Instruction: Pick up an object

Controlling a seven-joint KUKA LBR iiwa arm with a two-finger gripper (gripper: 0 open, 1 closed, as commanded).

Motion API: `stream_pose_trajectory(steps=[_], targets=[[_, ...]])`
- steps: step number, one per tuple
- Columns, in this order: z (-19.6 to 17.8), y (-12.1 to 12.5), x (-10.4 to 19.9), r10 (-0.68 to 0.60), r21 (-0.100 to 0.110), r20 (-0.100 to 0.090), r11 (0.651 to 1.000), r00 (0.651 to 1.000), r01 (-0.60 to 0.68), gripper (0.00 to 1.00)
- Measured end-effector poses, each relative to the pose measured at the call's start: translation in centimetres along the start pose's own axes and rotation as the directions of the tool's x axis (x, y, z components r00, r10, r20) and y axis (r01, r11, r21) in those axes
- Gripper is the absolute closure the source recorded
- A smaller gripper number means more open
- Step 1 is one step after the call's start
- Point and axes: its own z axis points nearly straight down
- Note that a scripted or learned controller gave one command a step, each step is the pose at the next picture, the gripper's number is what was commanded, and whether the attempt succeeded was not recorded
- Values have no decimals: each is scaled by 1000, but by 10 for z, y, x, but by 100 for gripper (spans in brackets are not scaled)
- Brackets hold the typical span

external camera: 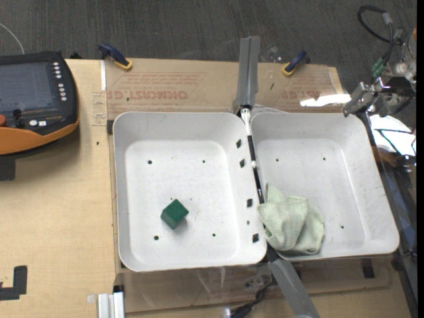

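Nothing of the pick is done yet, as far as I can judge. Both candidates lie untouched in the bins. The green block (pixel 175 213) sits on the floor of the left bin (pixel 132 177), toward its near half and somewhat left of centre, well clear of every wall, turned a little so one corner points toward the near rim. The pale green cloth (pixel 291 225) lies crumpled in the right bin (pixel 358 177), pushed into the near left corner, touching or almost touching the divider where the two bins meet.

My gripper (pixel 371 98) is up at the far right corner of the right bin, at or just outside its rim, well apart from the cloth and farther still from the block. It is small and cluttered with cables in this view, and I cannot tell how my fingers stand; I see nothing between them.

So the whole job is left: choose a target, travel over it, come down, close, and lift. The cloth is the nearer thing, but it lies against the bin's wall, which may crowd one side of the grasp. The block stands free with open floor all round, though I would have to cross the divider to reach it and line up with its turned faces. On the table to the left, the control tablet (pixel 33 98) rests far from any path I would take.
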Motion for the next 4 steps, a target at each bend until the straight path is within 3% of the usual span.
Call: stream_pose_trajectory(steps=[1,2,3,4], targets=[[58,-64,29,-117,0,0,993,993,117,0],[120,-126,71,-375,-1,-1,927,927,375,0],[199,-67,88,-476,-2,1,879,879,476,0],[190,-67,86,-471,-3,2,882,882,471,100]])
